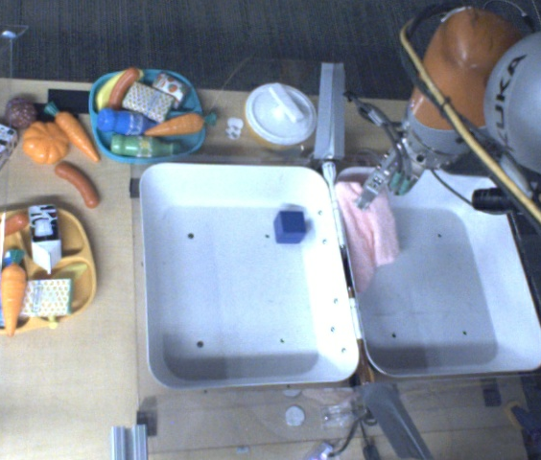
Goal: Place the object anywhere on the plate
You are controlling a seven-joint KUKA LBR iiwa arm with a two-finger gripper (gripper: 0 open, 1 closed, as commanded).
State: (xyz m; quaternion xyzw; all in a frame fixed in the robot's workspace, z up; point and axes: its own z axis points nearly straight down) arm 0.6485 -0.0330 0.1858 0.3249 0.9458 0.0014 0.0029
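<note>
Two shallow white bins sit side by side on the wooden bench, and the claw [388,182] hangs at the far left corner of the right bin [462,286], at the end of the grey arm [529,94] with its orange band. Whether it is spread or pressed together, I cannot tell; the tips are too small and blurred against the bin wall. Directly under and just in front of the claw lies a pink cloth [368,230], draped along that bin's left wall and spreading onto its floor. The claw's tip appears to meet the cloth's upper edge, though contact is not certain.

To the claw's left, across the divider between the bins, a small blue cube [291,226] rests on the floor of the left bin [242,343], in its far right part, well apart from the claw.

Beyond the claw and to its left, outside the bins, stands a round white-lidded container [281,115] with a yellowish rim, close to an upright grey metal post [327,113]. Farther left again sits a blue bowl [148,115] heaped with toy food, and beside it a toy pumpkin [44,142], a toy carrot [81,136] and a toy sausage [78,184] lie loose on the bench. Farthest from the claw, at the near left, a yellow plate [79,262] holds more toy groceries, among them another carrot and small cartons.
</note>
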